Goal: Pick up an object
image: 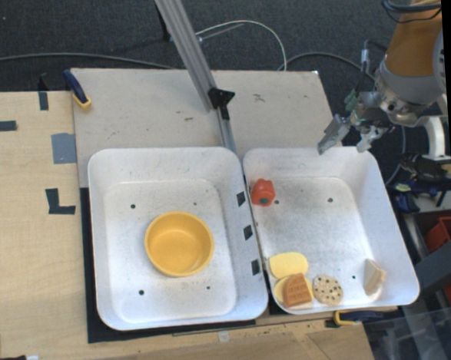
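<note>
My gripper (pixel 346 138) hangs over the far right corner of the right bin (pixel 381 195), its two fingers spread open with nothing between them. In that bin, a small red pepper-like toy (pixel 262 191) lies near the left wall. Along the near edge sit a yellow block (pixel 288 264), a brown toast-like piece (pixel 297 290), a round speckled cookie (pixel 327 289) and a pale wedge (pixel 373 277). A yellow bowl (pixel 179 242) stands in the middle of the left bin (pixel 105 222). All of these lie well away from the gripper.
A slanted grey metal pole (pixel 193 51) crosses the back of the bench and ends at a black clamp (pixel 220 97) behind the bins' divide. Cables trail over the dark floor at the back. A yellow-blue clamp (pixel 76 87) grips the bench's far left corner.
</note>
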Controlling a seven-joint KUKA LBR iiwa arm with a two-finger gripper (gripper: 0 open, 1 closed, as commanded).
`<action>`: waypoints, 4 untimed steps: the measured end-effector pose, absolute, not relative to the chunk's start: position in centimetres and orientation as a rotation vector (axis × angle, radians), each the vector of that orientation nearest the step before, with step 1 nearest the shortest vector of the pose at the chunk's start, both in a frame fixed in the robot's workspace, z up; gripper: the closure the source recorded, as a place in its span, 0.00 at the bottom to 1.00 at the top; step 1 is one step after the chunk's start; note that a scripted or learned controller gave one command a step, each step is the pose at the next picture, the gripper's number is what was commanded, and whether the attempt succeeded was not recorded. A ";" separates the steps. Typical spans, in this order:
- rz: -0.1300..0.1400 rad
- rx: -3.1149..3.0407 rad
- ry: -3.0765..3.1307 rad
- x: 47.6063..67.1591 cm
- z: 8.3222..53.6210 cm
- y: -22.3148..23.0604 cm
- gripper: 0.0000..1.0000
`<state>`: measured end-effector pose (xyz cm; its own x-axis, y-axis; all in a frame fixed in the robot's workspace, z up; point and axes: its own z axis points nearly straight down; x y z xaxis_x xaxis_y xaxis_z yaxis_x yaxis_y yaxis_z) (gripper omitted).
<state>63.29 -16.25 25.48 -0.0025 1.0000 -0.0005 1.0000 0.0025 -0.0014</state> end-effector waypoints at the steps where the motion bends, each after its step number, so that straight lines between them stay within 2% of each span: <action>1: 0.002 -2.218 -2.224 63.3 25.5 -16.2 0.00; 4: 0.007 -2.216 -2.220 62.9 8.9 -14.9 0.00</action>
<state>62.87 -14.87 8.93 -0.0021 1.0000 0.0001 1.0000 0.0021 -0.0068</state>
